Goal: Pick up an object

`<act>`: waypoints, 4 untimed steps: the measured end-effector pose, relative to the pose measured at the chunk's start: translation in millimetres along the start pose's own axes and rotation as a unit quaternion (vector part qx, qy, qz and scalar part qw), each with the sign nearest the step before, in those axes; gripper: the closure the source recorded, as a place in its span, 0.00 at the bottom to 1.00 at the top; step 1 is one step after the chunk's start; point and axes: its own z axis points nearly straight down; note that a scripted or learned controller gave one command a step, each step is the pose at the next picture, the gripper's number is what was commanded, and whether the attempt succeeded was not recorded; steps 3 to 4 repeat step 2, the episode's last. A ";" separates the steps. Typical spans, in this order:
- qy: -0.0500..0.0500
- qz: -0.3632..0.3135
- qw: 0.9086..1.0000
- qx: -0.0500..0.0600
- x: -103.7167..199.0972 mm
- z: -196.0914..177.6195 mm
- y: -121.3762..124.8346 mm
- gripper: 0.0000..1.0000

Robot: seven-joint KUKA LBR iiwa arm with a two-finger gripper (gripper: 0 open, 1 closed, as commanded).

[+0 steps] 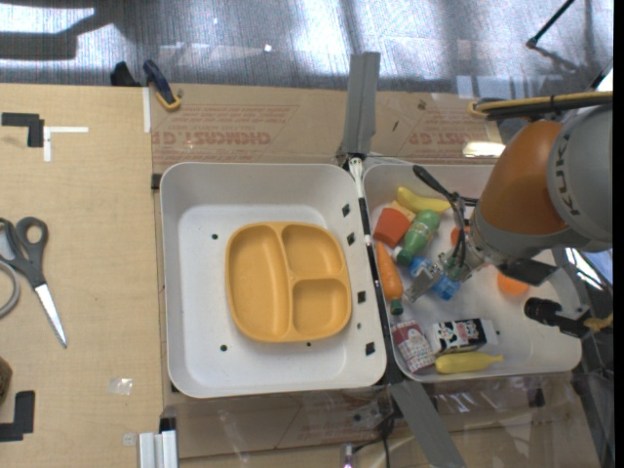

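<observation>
Nearest, a banana (468, 362) and carton (458, 334) lie in the right bin (546, 359) with a carrot (390, 274) and green bottle (419, 234), gripper (450, 273) low among them, grip undeterminable; left bin (185, 261) holds a yellow tray (289, 281).

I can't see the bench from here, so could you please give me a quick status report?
End effector low in right bin, among toys. Nothing seen held. Green bottle, carrot crowd close. Yellow tray in left bin.

two white bins (185, 261), two bananas (421, 200), one yellow tray (288, 281).
</observation>
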 end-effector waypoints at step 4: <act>0.000 0.040 0.999 0.000 16.1 -118.6 67.7 1.00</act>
